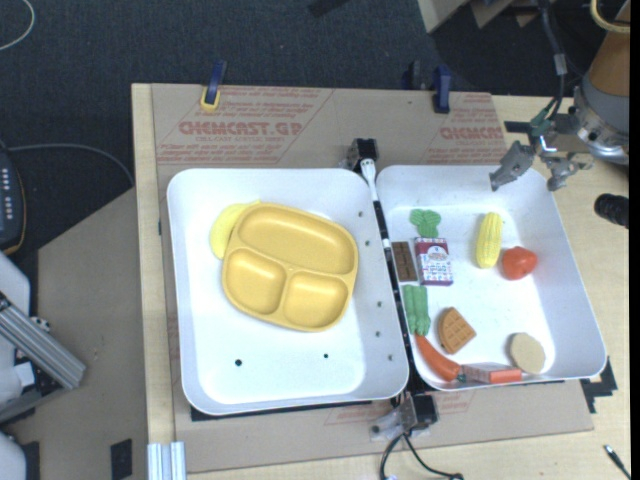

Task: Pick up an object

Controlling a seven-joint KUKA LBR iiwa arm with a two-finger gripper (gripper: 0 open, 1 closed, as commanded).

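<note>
Grey gripper (534, 169): jaws spread wide, empty, above right bin (575, 268); should descend squarely over corn cob (488, 239); avoid tomato (518, 262).

My gripper (535, 168) hangs open over right bin's (570, 278) far edge; corn (488, 239) & tomato (518, 263) just below, yellow tray (290, 266) in left bin (200, 298).

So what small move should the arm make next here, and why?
Probably lower the end effector toward the corn cob. It sits open and empty above the right bin's far corner, and the corn, lying apart from the tomato, is the nearest toy.
</note>
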